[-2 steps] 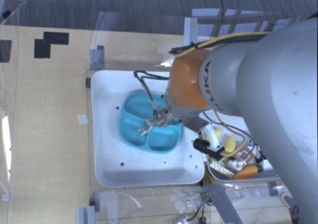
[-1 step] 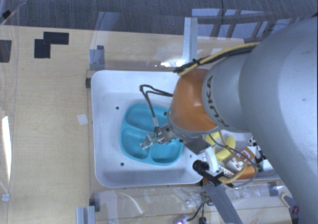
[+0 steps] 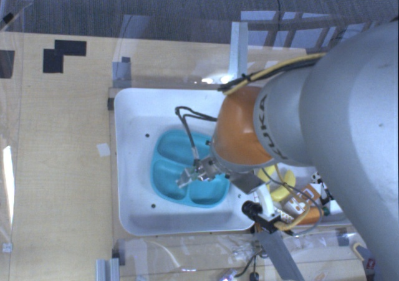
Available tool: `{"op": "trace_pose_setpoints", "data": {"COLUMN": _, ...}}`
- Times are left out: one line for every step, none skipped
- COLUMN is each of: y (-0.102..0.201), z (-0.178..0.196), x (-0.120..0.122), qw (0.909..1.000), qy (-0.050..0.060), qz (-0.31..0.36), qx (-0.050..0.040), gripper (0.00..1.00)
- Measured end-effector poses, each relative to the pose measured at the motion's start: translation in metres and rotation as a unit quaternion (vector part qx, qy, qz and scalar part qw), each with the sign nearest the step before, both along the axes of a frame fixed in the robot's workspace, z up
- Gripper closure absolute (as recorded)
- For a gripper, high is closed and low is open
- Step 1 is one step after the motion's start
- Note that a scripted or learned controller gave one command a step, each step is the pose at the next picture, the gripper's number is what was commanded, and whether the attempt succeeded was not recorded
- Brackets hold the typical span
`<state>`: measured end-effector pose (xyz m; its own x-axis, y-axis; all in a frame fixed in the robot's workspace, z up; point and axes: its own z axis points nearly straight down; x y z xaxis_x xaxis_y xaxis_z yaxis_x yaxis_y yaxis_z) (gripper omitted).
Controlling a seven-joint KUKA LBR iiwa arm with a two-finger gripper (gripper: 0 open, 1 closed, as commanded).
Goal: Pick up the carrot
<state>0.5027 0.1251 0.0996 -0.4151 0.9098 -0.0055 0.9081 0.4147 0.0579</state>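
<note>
The arm's fingers [image 3: 189, 176] hang low over a blue divided plate [image 3: 167, 171] in the left white bin [image 3: 134, 149]; whether they stand apart or closed cannot be told from this angle, and nothing shows between them. The orange-banded wrist [image 3: 240, 133] of the KUKA arm [image 3: 336, 118] looms above. The carrot appears to be the orange object [image 3: 310, 213] in the neighbouring bin, near a yellow item [image 3: 283, 186] and partly hidden by the arm, well apart from the fingers. To do the pick well, the arm would likely need to lift clear of the plate, cross the divide, and descend with the fingers spread across the carrot's narrow width. The desk [image 3: 62, 161] is pale wood.
</note>
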Motion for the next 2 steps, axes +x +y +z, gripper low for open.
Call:
{"op": "trace_pose_setpoints", "data": {"y": -0.078, "z": 0.084, "x": 0.061, "qw": 0.9984, "qy": 0.026, "qz": -0.049, "qx": -0.0083, "gripper": 0.00}}
{"op": "trace_pose_setpoints", "data": {"y": -0.115, "z": 0.083, "x": -0.006, "qw": 0.9959, "qy": 0.028, "qz": -0.086, "qx": -0.0072, "gripper": 0.00}}
